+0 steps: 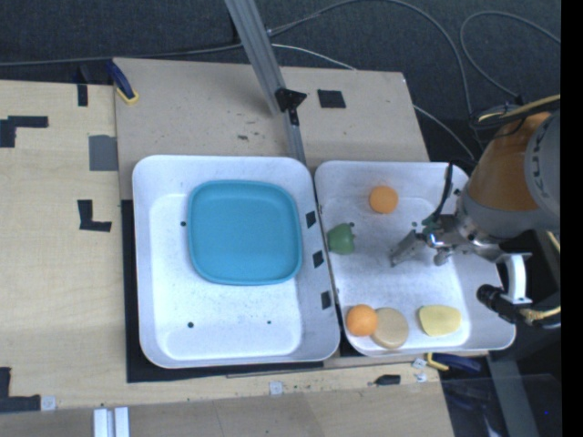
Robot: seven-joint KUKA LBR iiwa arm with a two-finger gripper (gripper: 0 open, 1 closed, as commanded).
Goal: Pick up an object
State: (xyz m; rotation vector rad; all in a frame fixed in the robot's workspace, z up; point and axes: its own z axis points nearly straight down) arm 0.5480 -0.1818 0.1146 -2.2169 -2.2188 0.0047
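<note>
In the right bin point(455, 176) lie an orange ball point(383, 199) near the back, a green object point(342, 238) by the left wall, and along the front a second orange ball point(362, 320), a beige round piece point(392, 328) and a yellow piece point(440, 320). My gripper point(417, 257) hangs over the middle of this bin, to the right of the green object and in front of the far orange ball. Its fingers point(399, 253) are spread open with bare bin floor between them. It holds nothing.
The left bin point(155, 271) holds a blue square plate point(244, 231). A grey metal bar point(264, 53) slants down from the top to the gap between the bins. The arm's orange band point(510, 167) is over the right bin's right edge.
</note>
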